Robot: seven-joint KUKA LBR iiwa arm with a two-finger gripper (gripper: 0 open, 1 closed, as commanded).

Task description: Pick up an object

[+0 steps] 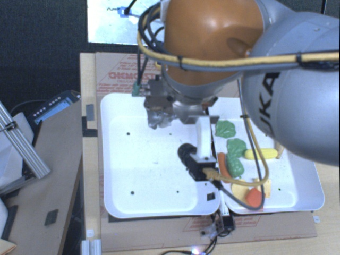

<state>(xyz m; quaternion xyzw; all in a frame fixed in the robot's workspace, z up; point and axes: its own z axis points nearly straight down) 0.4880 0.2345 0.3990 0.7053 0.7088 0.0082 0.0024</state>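
The shallow white left bin [133, 195] lies under the grey metal gripper [158, 116]; whether it is open or closed cannot be told. Apart to its right, the white right bin [295, 187] holds 3 green plastic pieces [235, 146], 1 yellow corn cob [263, 154], 1 orange carrot [223, 165] and 1 red-orange lump [254, 197].

white paper sheet [109, 15] lies beyond the cardboard [114, 70]

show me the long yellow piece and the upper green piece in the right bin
long yellow piece [263, 154]: camera view, middle of its length
upper green piece [225, 127]: camera view, its centre
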